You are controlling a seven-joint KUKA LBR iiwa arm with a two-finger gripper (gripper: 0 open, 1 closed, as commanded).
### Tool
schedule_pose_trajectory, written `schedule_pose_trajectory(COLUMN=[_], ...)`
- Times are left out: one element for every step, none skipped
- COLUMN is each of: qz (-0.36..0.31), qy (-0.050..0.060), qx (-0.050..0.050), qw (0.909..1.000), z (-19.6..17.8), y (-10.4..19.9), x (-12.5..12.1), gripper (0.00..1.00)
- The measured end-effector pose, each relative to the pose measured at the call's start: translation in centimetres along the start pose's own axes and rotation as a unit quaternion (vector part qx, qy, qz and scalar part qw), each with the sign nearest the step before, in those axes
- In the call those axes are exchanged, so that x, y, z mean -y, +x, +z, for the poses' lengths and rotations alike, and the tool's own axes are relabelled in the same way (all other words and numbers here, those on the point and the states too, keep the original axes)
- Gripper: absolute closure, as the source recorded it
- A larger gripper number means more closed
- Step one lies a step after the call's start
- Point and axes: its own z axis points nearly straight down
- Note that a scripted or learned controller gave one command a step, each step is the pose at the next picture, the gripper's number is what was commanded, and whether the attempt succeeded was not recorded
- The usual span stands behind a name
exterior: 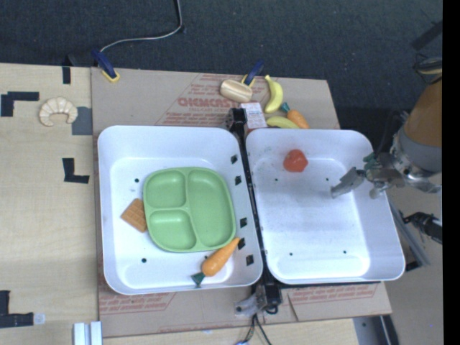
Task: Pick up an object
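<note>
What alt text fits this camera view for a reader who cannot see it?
A grey arm's gripper reaches into the right bin, near a red object. The left bin holds a green divided plate, a toy carrot and a cracker.

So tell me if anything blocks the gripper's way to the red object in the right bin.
Nothing visible does. The gripper sits inside the right bin, and bare white floor lies between it and the red object.
</note>
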Motion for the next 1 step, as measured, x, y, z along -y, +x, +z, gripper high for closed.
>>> schedule_pose_trajectory(qz=[0.000], qy=[0.000], qx=[-0.001], qw=[1.0000], z=[5.92], y=[5.86], x=[-7.55], gripper=[0.00])
